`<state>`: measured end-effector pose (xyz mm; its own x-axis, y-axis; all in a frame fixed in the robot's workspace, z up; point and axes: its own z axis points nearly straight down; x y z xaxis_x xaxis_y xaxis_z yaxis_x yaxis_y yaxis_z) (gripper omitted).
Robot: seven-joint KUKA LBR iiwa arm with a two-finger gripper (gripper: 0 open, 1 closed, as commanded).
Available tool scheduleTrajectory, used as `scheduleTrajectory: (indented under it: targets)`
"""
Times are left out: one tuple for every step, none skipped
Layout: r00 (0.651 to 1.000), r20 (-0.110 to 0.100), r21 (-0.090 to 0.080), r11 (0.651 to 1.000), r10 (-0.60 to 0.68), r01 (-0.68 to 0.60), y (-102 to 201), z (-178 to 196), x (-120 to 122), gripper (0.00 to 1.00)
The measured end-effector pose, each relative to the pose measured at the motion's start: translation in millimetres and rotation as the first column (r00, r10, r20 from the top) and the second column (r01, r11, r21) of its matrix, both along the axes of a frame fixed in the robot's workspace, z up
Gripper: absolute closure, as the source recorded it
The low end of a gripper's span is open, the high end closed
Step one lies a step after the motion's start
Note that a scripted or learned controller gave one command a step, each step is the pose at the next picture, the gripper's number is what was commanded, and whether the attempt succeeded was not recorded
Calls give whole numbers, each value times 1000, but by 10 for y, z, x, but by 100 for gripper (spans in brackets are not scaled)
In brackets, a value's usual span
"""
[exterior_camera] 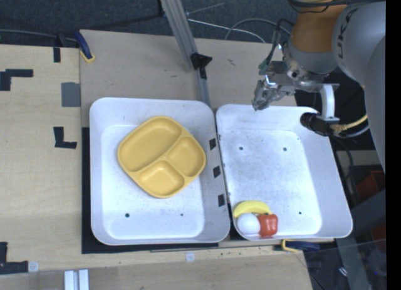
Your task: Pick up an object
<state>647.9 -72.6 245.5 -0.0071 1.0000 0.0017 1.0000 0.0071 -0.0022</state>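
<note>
- Starting at the left: left bin point(100, 157), shallow and white, holds one yellow divided plate point(161, 156) lying flat near its middle, three compartments facing up, nothing in them
- Between the bins: a grey post point(178, 22) slants down from the top edge to the seam where the two rims meet
- Right bin point(282, 157), shallow and white, floor bare across its middle and far half; three small things are crowded into its near-left corner, touching one another: a yellow piece point(251, 207) curved over the top, a white ball point(248, 223) below it, a red piece point(268, 224) just beside the ball on the right
- Gripper point(262, 99) hangs over the far rim of the right bin, well apart from the cluster; whether the claw is wide or narrow cannot be told from this angle, and nothing shows in it
- Judgement, step in hand: approach. Best done by travelling to the near-left corner, then descending on the red piece from its free side, since bin wall and neighbours crowd the rest
</note>
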Motion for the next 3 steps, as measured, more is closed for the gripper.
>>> scheduleTrajectory:
  targets:
    - [1000,0,0,1000,0,0,578,41,-51,100]
    - [1000,1,-1,1000,0,0,1067,44,-43,100]
    - [1000,0,-1,1000,0,0,1595,10,-82,100]
